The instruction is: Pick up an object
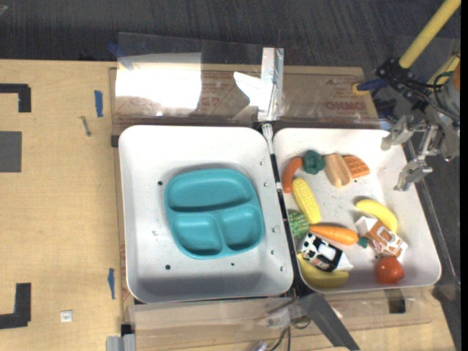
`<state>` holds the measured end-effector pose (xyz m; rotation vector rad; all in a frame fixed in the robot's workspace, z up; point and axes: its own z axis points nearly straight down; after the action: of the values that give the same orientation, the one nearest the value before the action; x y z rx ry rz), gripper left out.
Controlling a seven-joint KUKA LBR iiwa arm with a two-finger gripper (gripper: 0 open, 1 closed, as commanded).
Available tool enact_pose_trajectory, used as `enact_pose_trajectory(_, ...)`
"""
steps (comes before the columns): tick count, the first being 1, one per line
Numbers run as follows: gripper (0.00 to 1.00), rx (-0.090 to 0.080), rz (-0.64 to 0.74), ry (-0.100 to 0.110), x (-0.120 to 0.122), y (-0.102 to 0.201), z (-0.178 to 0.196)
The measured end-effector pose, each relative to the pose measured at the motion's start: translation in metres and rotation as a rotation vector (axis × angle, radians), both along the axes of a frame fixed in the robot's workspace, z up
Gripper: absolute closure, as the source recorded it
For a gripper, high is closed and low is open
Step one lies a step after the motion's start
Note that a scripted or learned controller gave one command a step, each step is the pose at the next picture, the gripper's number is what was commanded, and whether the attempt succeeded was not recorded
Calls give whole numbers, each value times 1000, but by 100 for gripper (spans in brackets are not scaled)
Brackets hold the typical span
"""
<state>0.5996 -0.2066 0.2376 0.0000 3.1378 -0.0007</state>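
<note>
The hand [415,159] hangs over the right bin's [431,269] 2 o'clock edge, fingers apart, gripping nothing. Toys crowd that bin: corn [306,199] at centre, banana [376,213] at 3 o'clock, tomato [390,270] at 5. A teal tray [213,212] fills the left bin [139,196].

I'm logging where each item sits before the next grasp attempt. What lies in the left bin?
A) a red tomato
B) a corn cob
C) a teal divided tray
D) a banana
C: the teal divided tray lies in the left bin, while the corn cob, tomato and banana all sit in the right bin.
</note>
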Motion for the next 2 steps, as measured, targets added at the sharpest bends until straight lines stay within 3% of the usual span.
enact_pose_trajectory(1,0,-2,6,-6,-41,-2,-109)
enact_pose_trajectory(2,0,-7,-49,-17,-46,0,-125)
